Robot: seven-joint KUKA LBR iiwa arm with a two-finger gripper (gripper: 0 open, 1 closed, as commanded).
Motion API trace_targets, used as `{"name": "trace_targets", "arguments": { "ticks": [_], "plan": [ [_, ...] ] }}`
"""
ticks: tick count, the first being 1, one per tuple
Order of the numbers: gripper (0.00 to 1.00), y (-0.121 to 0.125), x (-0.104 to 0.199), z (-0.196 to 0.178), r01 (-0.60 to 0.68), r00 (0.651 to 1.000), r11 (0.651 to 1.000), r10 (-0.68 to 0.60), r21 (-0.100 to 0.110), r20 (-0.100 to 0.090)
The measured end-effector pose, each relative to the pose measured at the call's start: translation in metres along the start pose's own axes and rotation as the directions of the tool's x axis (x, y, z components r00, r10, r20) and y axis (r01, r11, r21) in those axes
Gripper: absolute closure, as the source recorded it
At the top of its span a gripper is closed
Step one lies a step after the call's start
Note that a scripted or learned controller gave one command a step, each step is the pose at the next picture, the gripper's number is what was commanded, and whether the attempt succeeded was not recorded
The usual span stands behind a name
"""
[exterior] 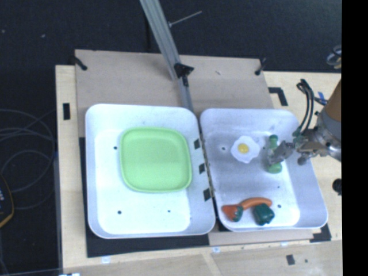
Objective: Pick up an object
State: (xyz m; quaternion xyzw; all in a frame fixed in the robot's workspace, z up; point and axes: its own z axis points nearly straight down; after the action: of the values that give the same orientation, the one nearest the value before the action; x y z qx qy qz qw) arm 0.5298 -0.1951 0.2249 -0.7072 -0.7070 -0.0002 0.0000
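A: What lies around the work area?

B: Two shallow white bins sit side by side on the pale wooden bench. The left white bin holds a flat light-green square plastic plate, lying near the bin's middle, well apart from everything else. The right white bin carries the small things. A white fried-egg toy with a yellow yolk lies flat in its upper middle. Near the front edge an orange carrot-like piece rests beside a red-orange rounded piece, with a dark teal block just to their right; these three are close together, some touching.

A: Anything in the way?

B: A grey metal strut slants down from the top of the view and ends at the seam between the bins. It stands clear of the arm's reach from the right.

A: And the gripper?

B: The grey two-finger gripper reaches into the right bin from the right, low over a small green object, which lies just right of the egg toy. A second small green bit shows just above the gripper tip. The gripper overlaps the green object in the view, perhaps touching it.

A: Are the jaws apart or together?

B: That cannot be told; the tip is too small and blurred, and nothing shows clearly held.
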Motion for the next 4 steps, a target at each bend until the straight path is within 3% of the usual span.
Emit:
{"name": "trace_targets", "arguments": {
  "ticks": [2, 3, 4],
  "plan": [
    [0.00, 0.001, -0.007, 0.115, -0.002, 1.000, 1.000, 0.002, 0.005, 0.000],
    [0.00, 0.001, -0.007, 0.124, 0.000, 1.000, 1.000, 0.000, 0.000, 0.001],
    [1.00, 0.002, -0.008, 0.112, -0.001, 1.000, 1.000, 0.001, -0.004, 0.001]
  ]
}}
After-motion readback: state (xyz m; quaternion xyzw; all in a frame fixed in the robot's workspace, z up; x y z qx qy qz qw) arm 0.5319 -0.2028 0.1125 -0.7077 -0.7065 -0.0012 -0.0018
